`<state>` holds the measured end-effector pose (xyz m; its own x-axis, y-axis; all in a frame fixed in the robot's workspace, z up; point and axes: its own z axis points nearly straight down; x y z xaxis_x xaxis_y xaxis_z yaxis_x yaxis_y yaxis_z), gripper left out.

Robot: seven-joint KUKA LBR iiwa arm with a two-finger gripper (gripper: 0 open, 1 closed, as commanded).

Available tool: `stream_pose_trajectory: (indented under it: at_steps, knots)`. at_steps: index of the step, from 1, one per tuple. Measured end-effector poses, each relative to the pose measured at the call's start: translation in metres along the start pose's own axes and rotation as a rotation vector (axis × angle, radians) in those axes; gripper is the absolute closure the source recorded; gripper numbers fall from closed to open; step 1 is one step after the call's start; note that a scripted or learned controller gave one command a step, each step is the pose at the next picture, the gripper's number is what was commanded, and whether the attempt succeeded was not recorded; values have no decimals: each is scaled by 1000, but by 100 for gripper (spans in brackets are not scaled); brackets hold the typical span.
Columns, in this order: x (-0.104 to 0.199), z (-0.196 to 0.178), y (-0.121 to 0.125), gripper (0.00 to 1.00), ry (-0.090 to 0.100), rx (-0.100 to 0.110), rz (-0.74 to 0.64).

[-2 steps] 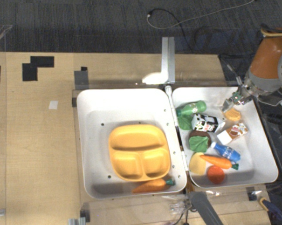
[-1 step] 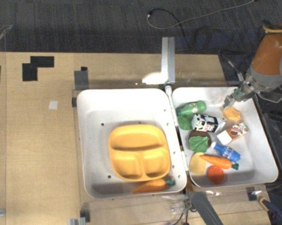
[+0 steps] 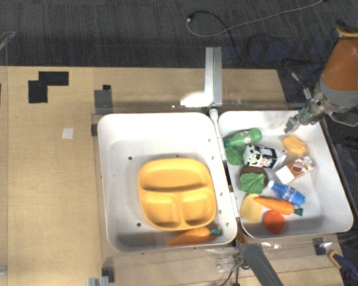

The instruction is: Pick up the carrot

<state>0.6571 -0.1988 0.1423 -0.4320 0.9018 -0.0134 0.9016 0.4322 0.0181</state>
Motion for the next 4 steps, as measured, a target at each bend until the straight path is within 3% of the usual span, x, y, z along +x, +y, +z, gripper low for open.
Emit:
stream_pose_trajectory:
  at_steps: [1, 3, 4]
  knots:
    - [10, 32, 20, 100, 10, 9, -309]
    - [9, 4, 28, 100, -3, -7, -313]
    - [-10, 39, 7, 100, 10, 10, -254]
